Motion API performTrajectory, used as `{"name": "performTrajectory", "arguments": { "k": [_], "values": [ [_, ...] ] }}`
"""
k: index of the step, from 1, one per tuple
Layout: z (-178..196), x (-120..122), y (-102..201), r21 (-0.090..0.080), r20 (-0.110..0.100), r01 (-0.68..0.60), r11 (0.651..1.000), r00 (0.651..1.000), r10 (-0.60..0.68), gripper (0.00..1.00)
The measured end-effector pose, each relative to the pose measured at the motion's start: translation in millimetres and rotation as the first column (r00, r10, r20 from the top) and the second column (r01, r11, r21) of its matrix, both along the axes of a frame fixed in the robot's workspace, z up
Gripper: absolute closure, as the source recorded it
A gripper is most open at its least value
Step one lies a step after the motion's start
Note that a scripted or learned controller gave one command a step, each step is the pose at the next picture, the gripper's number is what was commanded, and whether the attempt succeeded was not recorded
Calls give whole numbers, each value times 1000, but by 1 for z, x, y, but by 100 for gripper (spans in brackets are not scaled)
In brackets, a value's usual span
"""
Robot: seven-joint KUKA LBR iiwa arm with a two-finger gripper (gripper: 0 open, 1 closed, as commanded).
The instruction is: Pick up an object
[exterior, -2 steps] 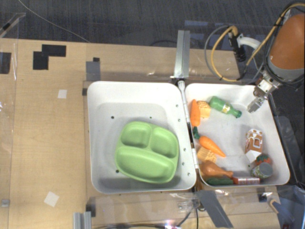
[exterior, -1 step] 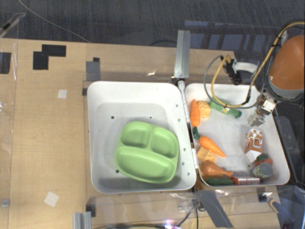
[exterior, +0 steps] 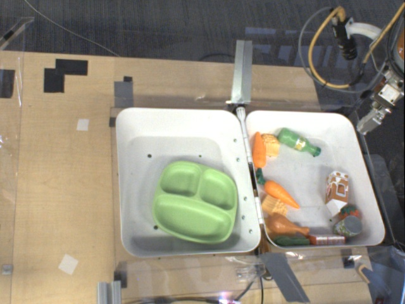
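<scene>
The right bin [exterior: 354, 145] holds several toy foods. A green bottle [exterior: 298, 142] lies near its back, with an orange carrot [exterior: 259, 149] and a yellow corn piece [exterior: 271, 145] to its left. Another carrot [exterior: 280, 194] lies mid-bin above a brown drumstick-like piece [exterior: 283, 224]. A brown-and-white packet [exterior: 337, 187] and a small dark can [exterior: 350, 224] sit at the right side. My gripper [exterior: 372, 120] hangs at the far right, just outside the bin's back right corner, above and apart from every object. Nothing shows between its tips.
The left bin [exterior: 136, 170] holds a green divided plate [exterior: 195, 201]. A metal divider post [exterior: 240, 75] stands behind the seam between the bins. Yellow and black cables [exterior: 329, 49] loop at the upper right near the arm.
</scene>
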State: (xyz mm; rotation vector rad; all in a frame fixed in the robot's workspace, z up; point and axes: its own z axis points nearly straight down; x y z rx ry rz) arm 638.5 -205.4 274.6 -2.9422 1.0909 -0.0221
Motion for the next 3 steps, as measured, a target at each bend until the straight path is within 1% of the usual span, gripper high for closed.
{"name": "performTrajectory", "arguments": {
  "k": [1, 2, 3],
  "values": [
    [2, -17, 82, 7, -10, 155, 988, 988, -155, 100],
    [-84, -12, 10, 5, -18, 16, 1000, 1000, -16, 100],
    [9, 11, 7, 1, -2, 18, 1000, 1000, -18, 100]
  ]
}}
